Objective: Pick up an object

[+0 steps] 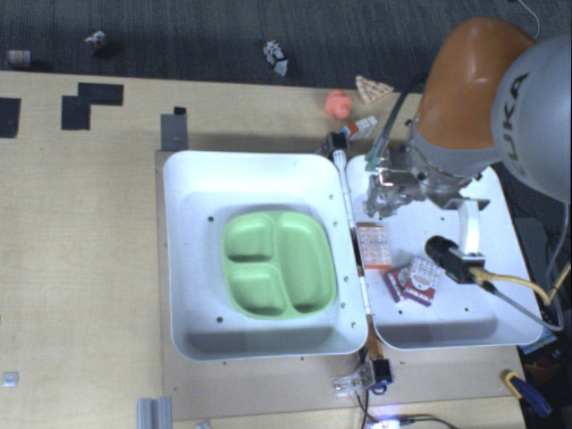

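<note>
a clip (375,375) lies on the desk (80,266) edge nearest. in the right bin (500,329), the gripper (386,195) hangs above a card (373,245), whose long axis runs away from the camera; i cannot tell its finger state.

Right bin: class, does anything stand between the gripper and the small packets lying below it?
Nothing visible does. The gripper hangs over the right bin, and the printed packet lies just below it with bare bin floor between.
</note>
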Available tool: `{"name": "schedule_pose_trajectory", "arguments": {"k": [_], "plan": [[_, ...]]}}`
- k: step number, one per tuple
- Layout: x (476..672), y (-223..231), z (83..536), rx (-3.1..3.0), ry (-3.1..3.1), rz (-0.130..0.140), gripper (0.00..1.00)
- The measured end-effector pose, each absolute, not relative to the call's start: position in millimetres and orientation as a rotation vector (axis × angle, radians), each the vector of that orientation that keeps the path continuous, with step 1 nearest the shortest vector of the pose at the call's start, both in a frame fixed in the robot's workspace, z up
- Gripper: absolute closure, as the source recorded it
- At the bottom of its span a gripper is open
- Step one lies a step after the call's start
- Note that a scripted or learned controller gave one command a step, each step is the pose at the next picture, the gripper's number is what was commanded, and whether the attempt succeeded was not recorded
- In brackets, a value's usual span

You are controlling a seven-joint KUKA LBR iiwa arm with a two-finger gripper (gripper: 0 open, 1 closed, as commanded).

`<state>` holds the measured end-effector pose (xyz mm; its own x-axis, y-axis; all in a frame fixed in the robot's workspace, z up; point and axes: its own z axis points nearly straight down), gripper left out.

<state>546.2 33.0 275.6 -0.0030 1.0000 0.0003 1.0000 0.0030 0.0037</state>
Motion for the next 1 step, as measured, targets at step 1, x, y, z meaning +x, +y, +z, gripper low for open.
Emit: {"name": "schedule_pose_trajectory", "arguments": {"k": [1], "plan": [[593.6,-68.6,184.1,2.218,2.223,0.001,1.00]]}}
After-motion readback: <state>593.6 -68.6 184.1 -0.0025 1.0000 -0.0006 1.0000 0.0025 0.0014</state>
